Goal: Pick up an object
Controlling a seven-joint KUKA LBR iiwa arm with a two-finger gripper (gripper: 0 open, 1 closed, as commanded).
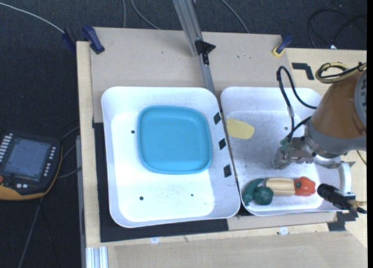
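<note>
In the right bin (262, 101) a pale yellow flat piece (240, 129) lies near the left wall. Along the bin's front edge lie a dark green rounded object (257, 194), a tan wooden cylinder (281, 187) and a red-orange piece (304, 186) in a row. My gripper (289, 159) hangs low over the bin floor just above that row, toward its right end, under the orange-banded wrist (341, 115). Nothing shows between its fingers.
The left bin (119, 162) holds a light blue square plate (175, 139). A metal pole (186, 10) slants in from the top to the seam between the bins. A handheld control pendant (26, 165) lies on the floor at left. Cables cross the dark carpet.
</note>
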